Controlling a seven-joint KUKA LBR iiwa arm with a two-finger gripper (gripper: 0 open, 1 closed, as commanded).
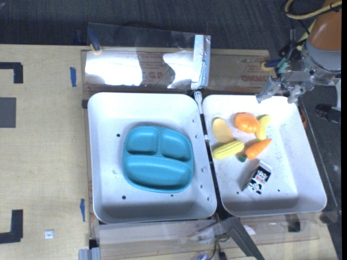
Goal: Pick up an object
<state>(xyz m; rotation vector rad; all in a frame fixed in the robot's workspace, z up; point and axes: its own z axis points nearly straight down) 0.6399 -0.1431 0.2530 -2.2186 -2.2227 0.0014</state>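
A smooth, glossy, blue plastic divided plate (158,158), rounded at the corners and moulded into three compartments, is seen lying flat in the shallow white left bin (103,188). All other items are placed relative to this plate.

To the plate's right, the matching white right bin (303,188) is found to hold a cluster of toy foods: a pale yellow rounded piece (220,128) nearest the plate, a ridged yellow corn cob (227,149) just below it, an orange round fruit (246,122) beyond, a yellow banana-shaped piece (263,127) touching that fruit, and a tapered orange carrot (257,147) with a green tip beside the corn. A small black-and-white printed block (258,179) is noted apart from the cluster, toward the bin's near side.

The two-finger gripper (279,89) is seen above the right bin's far rim, well beyond the plate's right. Nothing is seen between its fingers; whether they are spread or closed cannot be told, the view there being cluttered.
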